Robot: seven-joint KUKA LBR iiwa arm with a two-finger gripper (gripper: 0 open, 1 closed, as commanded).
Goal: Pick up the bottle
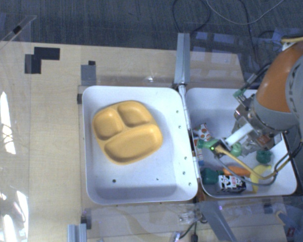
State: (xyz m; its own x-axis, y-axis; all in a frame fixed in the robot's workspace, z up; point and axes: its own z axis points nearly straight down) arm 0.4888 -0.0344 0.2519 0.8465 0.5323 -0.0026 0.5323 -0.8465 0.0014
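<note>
1. Where the counter [45,150] carries the two white bins side by side, the left bin [141,188] holds a yellow divided tray [127,131], which sits toward that bin's far left part.
2. The arm [283,84], grey with an orange band, reaches in from the right. Its wrist hangs low over the middle of the right bin [212,105].
3. The jaws are down among the small things at the middle of the right bin. Whether they stand wide or narrow cannot be told from here.
4. Contents of the right bin:
   - a red-and-white item [203,132] near the left wall;
   - a teal item [209,175] at the near left;
   - a black-and-white item [231,182] just beside it;
   - an orange item [237,170] just behind that;
   - a second teal item [264,157] toward the right wall.
5. The bottle is somewhere in this right-bin clutter. Which of these small things it is cannot be told.
</note>
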